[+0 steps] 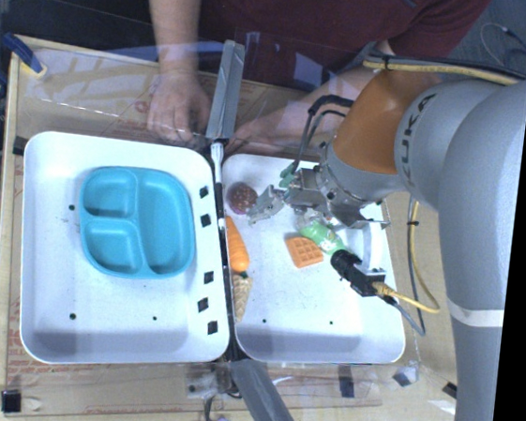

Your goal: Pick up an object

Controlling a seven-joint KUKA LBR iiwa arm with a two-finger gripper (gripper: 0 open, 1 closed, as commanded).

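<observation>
Across the grey arm [476, 163], part of the KUKA lettering ran down its casing, with "KU" readable at the bottom right corner, and no other writing could be made out anywhere on the bench [82, 392]. That arm swept in from the right, its orange band [377, 123] sitting just above the wrist, and it bent down over the right bin [324, 339], with the gripper [278, 200] low in the bin's upper half. How the gripper's fingers stood could not be told from up here, and nothing could be seen held between them. Just beside the gripper, on its left, sat a small dark reddish ball [242, 195] near the bin's top left corner. Below that, a carrot [236, 245] lay along the bin's left wall, with a pale cone [239, 296] just beneath it. An orange waffle [304, 251] lay near the middle, with a green item [319, 233] touching its upper edge, partly under the wrist. Over in the left bin [44, 312], a blue divided plate [137, 220] lay flat. Behind the bins, a person's hand [176, 105] rested on the bench edge.
</observation>
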